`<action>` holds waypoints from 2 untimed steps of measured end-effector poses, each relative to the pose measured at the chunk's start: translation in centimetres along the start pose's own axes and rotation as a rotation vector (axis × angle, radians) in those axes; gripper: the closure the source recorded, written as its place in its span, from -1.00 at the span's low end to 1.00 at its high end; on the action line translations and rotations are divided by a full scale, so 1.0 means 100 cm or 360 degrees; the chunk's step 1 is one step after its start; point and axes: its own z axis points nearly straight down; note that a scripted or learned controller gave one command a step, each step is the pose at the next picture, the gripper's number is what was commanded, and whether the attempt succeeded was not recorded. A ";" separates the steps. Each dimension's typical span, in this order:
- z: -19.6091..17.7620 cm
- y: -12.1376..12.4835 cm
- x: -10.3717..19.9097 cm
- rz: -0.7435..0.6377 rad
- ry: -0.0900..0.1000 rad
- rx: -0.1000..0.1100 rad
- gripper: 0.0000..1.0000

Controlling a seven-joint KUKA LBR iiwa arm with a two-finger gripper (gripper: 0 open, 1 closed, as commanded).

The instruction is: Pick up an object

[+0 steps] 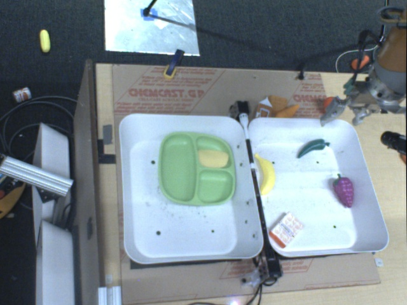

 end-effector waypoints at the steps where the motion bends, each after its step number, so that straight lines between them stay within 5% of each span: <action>1: 0.133 0.002 -0.002 -0.0002 0.0011 0.0017 -1.00; 2: 0.117 0.004 -0.004 -0.0006 -0.0001 -0.0002 1.00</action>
